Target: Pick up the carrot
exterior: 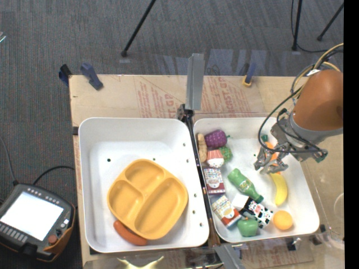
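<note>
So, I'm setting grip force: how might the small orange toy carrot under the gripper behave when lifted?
The small orange toy carrot looks like smooth plastic: probably stiff, light, somewhat slippery. Little of it shows beneath the gripper, so it seems small and could easily slip out. Dropped, it may roll against the yellow toy banana close by.

One camera is fixed high above the bench (140,97), tilted down at a slant. It stands far enough back to take in both bins (92,133), the dark floor (67,27) beyond, and the arm (317,102) entering from the right.
</note>
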Controlling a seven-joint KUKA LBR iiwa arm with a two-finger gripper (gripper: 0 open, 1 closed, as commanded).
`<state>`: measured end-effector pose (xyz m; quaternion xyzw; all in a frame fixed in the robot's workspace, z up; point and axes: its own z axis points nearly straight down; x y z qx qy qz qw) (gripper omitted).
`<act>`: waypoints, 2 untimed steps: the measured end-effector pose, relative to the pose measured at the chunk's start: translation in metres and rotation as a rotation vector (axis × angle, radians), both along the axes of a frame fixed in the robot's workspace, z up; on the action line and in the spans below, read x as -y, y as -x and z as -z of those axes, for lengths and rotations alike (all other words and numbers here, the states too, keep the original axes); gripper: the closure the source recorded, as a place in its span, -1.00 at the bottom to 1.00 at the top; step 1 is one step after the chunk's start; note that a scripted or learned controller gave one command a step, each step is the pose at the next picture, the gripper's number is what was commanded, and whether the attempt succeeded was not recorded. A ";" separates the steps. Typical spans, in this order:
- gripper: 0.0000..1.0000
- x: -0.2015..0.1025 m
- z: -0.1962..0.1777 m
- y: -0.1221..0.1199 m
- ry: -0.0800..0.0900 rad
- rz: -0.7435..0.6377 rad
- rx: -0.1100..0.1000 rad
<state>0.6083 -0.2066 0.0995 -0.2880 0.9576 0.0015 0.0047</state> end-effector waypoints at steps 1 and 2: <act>1.00 0.006 -0.119 0.038 0.010 -0.164 0.007; 1.00 -0.014 0.013 0.066 -0.002 -0.098 -0.017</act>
